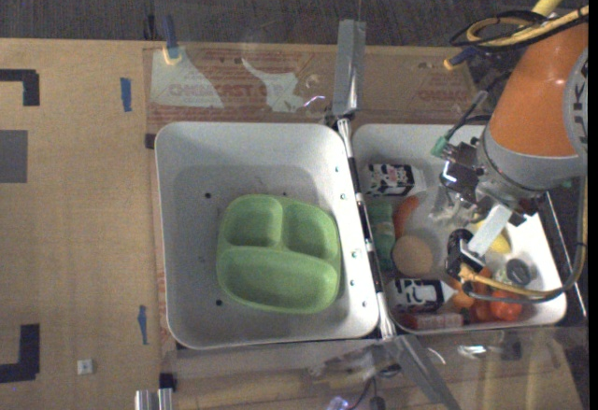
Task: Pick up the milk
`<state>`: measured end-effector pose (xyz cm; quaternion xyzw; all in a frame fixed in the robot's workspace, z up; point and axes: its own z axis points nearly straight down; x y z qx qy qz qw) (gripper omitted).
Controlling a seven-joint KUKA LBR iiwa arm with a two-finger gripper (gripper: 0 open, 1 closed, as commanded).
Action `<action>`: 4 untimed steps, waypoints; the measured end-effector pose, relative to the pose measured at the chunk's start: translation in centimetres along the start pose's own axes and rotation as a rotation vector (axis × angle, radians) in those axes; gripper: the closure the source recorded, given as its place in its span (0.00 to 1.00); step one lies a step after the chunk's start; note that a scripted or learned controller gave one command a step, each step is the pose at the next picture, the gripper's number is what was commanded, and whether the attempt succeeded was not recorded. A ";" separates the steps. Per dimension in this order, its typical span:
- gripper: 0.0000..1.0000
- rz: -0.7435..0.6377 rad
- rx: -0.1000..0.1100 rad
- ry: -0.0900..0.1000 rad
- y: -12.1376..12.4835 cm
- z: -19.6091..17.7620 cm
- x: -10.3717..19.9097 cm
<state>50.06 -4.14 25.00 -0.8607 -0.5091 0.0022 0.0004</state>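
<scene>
1. Hanging over the middle of the right bin [411, 142], the gripper [453, 203] is a cluster of grey metal parts below the arm's smooth orange band. I cannot tell whether it is spread or pressed together.
2. The milk [388, 177], a small boxy carton with black-and-white cow print, lies in that bin's far left corner, apart from the gripper.
3. A second milk [418, 293], with the same print, lies by the bin's near wall, left of centre.
4. A smooth brown ball [414, 255], egg-shaped, sits left of the bin's centre, between the two cartons.
5. A tapered orange carrot [407, 212] and a green piece [378, 212] lie by the bin's left wall, just on the near side of the milk.
6. A yellow piece [502, 245], a grey disc [517, 270] and rounded orange-red pieces [491, 307] crowd the bin's near right part.
7. Left of the right bin, side by side with it, the left bin [187, 165] is the same shallow white plastic with rounded corners. It holds a glossy green plate [278, 252] with three compartments.
</scene>
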 end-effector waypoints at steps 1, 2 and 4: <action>1.00 0.165 0.001 -0.001 -0.8 1.0 2.5; 1.00 0.374 0.000 -0.001 -0.2 -0.9 7.1; 1.00 0.364 0.006 -0.012 -0.2 -2.3 7.3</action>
